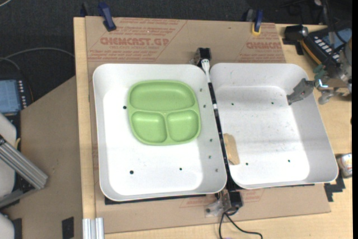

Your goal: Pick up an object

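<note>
Probably light, stiff, slick plastic: one green divided plate [164, 112], lying flat in the upper half of the left bin [112, 159]. Best taken by the raised rim or a divider ridge. Two bins, right bin [268, 137] holding one small tan scrap [231, 150]. Gripper [302, 90] over right bin's far edge; open or closed, cannot tell.

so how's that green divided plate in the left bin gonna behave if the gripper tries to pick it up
The green divided plate looks like rigid moulded plastic, so probably stiff and light. It lies flat and wide in the left bin, so it should slide rather than tip. Its low, rounded rim likely offers the gripper little to pinch.
</note>
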Controlling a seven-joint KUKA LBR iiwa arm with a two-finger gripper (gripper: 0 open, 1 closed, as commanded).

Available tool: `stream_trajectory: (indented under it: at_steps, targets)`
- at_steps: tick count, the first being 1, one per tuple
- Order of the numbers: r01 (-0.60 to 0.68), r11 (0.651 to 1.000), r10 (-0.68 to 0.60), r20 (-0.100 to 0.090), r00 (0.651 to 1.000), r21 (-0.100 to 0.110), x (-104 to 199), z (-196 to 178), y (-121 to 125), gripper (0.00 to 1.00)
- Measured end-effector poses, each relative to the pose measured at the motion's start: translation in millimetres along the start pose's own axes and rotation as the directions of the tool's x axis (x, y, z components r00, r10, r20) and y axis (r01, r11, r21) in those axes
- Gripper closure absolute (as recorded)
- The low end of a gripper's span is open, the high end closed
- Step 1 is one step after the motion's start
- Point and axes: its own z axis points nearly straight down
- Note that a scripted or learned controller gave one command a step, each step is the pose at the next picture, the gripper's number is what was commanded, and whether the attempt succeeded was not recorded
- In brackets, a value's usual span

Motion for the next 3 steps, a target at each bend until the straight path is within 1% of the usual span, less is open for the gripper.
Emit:
stream_trajectory:
  at_steps: [1,2,3]
  targets:
    - [0.003,1.000,-0.003,0.006,1.000,-0.020,13.9,-160.5,-24.7,0.00]
    - [0.003,1.000,-0.003,0.004,1.000,-0.006,13.9,-160.7,-24.6,1.00]
    - [0.003,1.000,-0.003,-0.005,1.000,0.011,68.2,-82.7,-73.5,1.00]
